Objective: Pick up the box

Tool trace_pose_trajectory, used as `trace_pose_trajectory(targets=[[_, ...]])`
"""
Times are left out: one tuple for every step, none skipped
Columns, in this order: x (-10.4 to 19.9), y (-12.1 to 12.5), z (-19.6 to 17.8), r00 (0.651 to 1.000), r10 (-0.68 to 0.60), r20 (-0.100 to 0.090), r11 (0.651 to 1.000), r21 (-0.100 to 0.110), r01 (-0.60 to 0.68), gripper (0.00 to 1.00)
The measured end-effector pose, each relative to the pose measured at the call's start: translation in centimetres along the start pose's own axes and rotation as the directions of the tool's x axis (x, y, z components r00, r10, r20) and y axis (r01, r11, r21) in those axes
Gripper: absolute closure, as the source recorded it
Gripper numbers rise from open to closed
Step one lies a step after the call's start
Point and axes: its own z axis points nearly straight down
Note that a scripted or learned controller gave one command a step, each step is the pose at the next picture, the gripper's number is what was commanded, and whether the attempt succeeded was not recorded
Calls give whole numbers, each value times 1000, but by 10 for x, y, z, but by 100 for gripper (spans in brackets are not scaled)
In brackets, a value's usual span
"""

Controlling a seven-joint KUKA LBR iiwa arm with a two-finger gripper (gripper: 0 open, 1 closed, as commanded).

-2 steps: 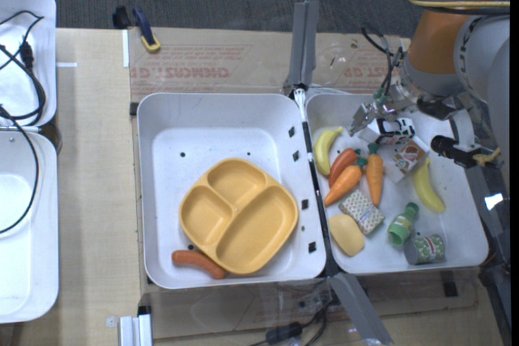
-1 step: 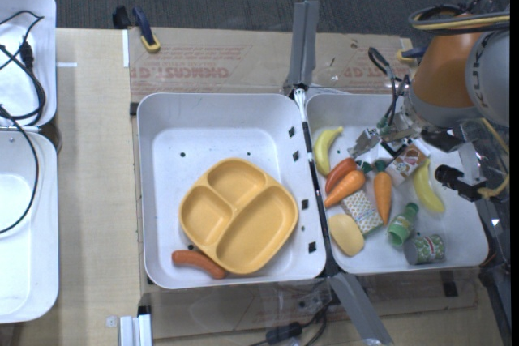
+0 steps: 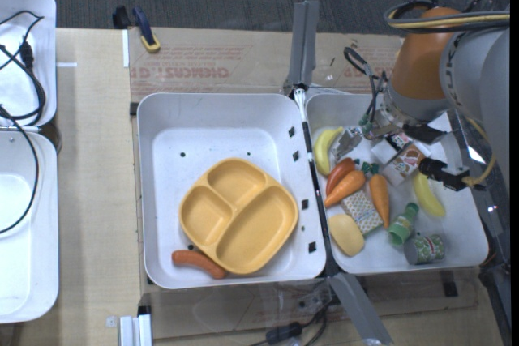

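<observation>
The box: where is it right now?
The box lies in the right bin, toward its far side, below the arm's wrist, between the carrot and a banana.

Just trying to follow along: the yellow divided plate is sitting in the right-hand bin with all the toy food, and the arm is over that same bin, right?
Not quite. The camera view shows the yellow divided plate in the left bin, with a sausage at its edge. The toy food, such as the carrots and bananas, is in the right bin, and the arm is over that right bin.
</observation>
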Motion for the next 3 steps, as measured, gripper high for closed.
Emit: trace_pose_trajectory(targets=[[-12, -33, -1, 985, 172, -2, 985, 1, -172, 0], [-17, 22, -17, 930, 369, 0, 930, 2, -369, 0], [30, -2, -100, 948, 319, 0, 948, 2, -319, 0]])
